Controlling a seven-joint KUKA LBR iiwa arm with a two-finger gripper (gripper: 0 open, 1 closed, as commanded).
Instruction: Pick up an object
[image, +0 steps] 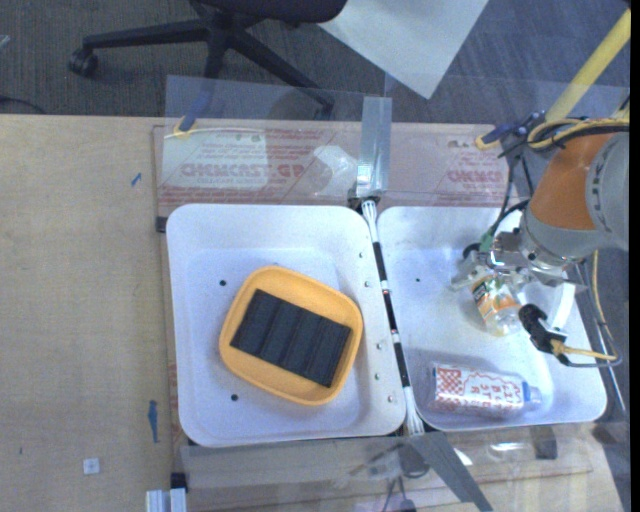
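Observation:
My gripper (492, 272) hangs low over the upper right part of the right bin (420, 250), under the orange band of the arm (565, 195). Directly below and slightly in front of it lies a small clear packet with orange and green print (497, 305), partly covered by the gripper; I cannot tell whether the two touch. A red-and-white patterned tube (485, 388) lies flat along the front of the right bin. In the left bin (200, 240) sits a yellow dish (232, 318) holding a black ribbed block (292, 337).
A metal divider (388, 320) runs between the two bins. Cables and a black connector (540, 328) dangle from the wrist to the right of the packet. A clear panel (260, 165) stands behind the bins, and wooden bench surface (75, 300) lies to the left.

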